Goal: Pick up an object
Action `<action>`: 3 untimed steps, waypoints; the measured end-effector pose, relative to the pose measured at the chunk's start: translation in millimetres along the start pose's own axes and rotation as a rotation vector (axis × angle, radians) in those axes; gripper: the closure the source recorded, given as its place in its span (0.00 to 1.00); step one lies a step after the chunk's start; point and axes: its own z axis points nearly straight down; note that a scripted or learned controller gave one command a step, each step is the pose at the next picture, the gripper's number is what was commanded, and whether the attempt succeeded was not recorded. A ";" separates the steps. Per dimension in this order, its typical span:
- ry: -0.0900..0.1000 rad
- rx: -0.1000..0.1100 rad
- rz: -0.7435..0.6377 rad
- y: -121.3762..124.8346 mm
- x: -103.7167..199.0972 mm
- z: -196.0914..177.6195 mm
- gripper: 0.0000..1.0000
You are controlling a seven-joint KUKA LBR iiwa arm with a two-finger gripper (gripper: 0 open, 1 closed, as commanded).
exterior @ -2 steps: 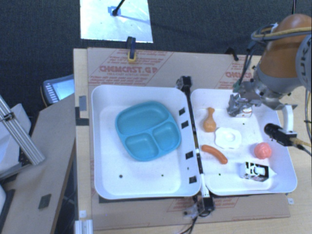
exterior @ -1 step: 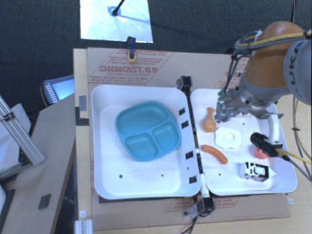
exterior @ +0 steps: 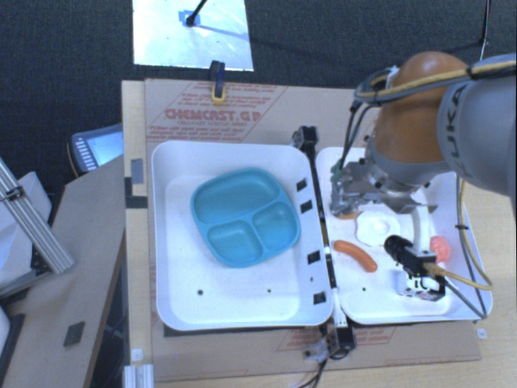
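Two shallow white bins sit side by side on a cardboard-covered bench. The left bin bears a light blue plastic plate with three compartments, lying flat and slightly turned. In the right bin lie a small orange sausage-shaped toy, smooth and glossy, near the divider; a flat white round piece just behind it; and a pink rounded object near the right wall. The grey arm with its orange band reaches over this bin. Its gripper hangs low above the bin's rear; I cannot tell its state.
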 end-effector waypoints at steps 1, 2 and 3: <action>0.000 0.000 -0.001 -18.8 50.6 9.8 1.00; -0.001 -0.002 0.001 -36.6 99.0 -6.8 1.00; -0.001 -0.002 0.006 -36.1 97.3 -6.5 0.00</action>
